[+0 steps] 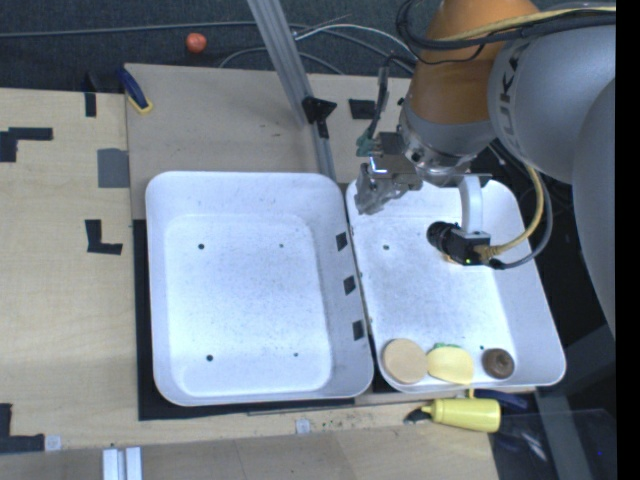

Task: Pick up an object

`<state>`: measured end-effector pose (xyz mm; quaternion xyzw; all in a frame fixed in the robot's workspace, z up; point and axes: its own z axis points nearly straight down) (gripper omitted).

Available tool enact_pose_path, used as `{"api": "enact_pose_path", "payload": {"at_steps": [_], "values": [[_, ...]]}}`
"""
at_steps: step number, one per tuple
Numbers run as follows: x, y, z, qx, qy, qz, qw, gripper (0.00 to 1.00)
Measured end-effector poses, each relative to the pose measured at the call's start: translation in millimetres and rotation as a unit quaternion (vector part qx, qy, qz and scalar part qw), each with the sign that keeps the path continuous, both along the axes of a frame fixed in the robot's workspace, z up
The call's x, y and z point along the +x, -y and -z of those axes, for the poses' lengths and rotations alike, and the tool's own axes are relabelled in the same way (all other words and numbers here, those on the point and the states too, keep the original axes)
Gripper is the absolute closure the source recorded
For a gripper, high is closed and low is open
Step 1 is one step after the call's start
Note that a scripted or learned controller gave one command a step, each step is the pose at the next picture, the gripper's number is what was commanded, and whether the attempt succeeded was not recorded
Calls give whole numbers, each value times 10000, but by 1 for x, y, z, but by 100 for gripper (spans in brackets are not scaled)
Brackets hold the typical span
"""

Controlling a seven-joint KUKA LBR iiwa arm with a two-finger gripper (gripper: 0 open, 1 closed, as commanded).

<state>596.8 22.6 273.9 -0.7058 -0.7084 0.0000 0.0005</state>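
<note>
A grey robot arm's gripper (pixel 378 190) hangs over the right bin's (pixel 520 298) far left corner, holding nothing visible. Three small objects (pixel 447 362) lie untouched along the bin's near edge, well apart. Picking appears not yet begun.

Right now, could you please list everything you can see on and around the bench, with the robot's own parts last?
left bin: one, white, left half of bench.
right bin: one, white, beside the left bin.
tan disc: one, beige, right bin's near edge.
yellow piece: one, yellow with some green, right of the disc.
brown piece: one, dark brown, right bin's near right corner.
yellow object: one, yellow, on the bench below the right bin.
small ball: one, orange-red, far behind the bench.
arm: one, grey with orange band, from the right.
tool: one, metallic, over the right bin's far left corner.
</note>
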Motion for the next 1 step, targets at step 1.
{"api": "enact_pose_path", "payload": {"at_steps": [1], "values": [[5,-61,0,2,0,-8,10000,100]]}}
